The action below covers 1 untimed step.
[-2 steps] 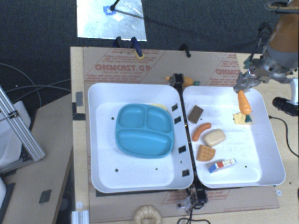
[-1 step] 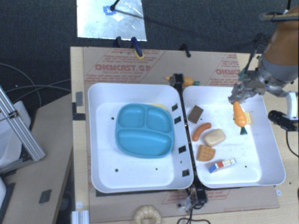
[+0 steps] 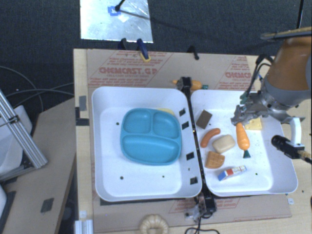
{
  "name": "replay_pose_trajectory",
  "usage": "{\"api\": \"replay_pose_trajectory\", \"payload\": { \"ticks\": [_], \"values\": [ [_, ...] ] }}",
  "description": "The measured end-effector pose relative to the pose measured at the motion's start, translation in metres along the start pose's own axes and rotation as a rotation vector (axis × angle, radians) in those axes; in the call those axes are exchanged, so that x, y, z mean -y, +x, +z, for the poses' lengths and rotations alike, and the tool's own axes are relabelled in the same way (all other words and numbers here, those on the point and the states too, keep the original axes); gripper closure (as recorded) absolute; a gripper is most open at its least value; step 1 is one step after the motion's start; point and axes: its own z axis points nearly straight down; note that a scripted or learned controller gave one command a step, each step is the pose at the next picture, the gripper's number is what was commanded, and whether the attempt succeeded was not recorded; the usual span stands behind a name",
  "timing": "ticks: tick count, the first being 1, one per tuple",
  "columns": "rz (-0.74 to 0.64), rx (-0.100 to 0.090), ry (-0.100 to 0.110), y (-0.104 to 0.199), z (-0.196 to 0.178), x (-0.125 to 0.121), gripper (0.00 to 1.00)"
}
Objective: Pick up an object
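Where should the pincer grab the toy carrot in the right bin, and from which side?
Probably the carrot's thick orange middle, from above, fingers closing across its width. It lies flat, nearly straight up and down in the view, green tip toward the camera. The bread piece sits close on its left, so keep that finger tight to the carrot.

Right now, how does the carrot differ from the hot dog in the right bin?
The carrot is orange with a green tip and tapers; the hot dog is reddish orange, rounded at both ends. The carrot stands nearly upright in the view; the hot dog lies on a slant. The carrot sits just under the hand; the hot dog lies further left, beside the brown block. Both rest in the right bin.
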Motion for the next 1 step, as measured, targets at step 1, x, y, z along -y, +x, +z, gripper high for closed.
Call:
{"api": "replay_pose_trajectory", "payload": {
  "ticks": [1],
  "values": [
    [-0.002, 0.0, -0.002, 0.0266, -0.0097, 0.0446, 1.0]
  ]
}}
